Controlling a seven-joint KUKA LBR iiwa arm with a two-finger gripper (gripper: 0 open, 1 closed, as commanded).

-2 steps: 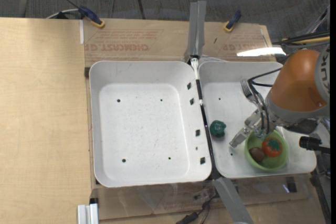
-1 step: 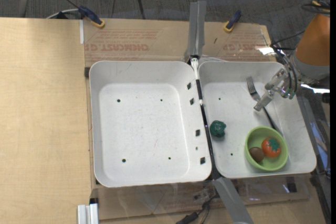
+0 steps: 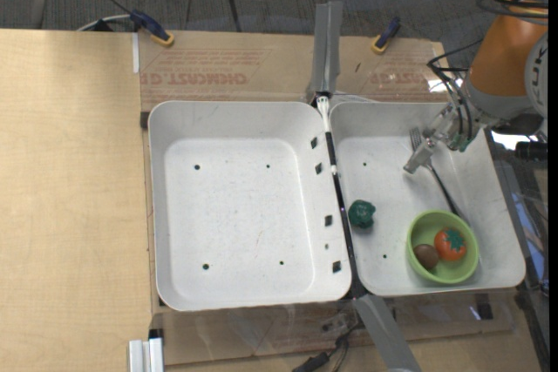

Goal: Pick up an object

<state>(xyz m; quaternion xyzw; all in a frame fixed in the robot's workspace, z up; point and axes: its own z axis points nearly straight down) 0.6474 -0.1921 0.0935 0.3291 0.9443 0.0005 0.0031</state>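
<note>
My gripper [image 3: 420,158] hangs low over the upper part of the right bin [image 3: 384,261], reaching in from the right below the orange wrist band. A fork [image 3: 443,190] lies under it: silver tines poke out at the gripper's upper left, and a dark handle runs down-right toward a green bowl [image 3: 417,233]. The bowl holds an orange-red toy fruit [image 3: 451,245] and a brown piece [image 3: 426,256]. A small green broccoli-like object [image 3: 361,213] rests by the bin's left wall. Whether the gripper touches the fork is unclear.
The left bin [image 3: 166,187] sits beside the right one, with a grey divider bar [image 3: 328,57] behind their shared edge. Both stand on cardboard with clamps [image 3: 155,29] at the back. A wooden bench top [image 3: 61,187] spreads to the left.
</note>
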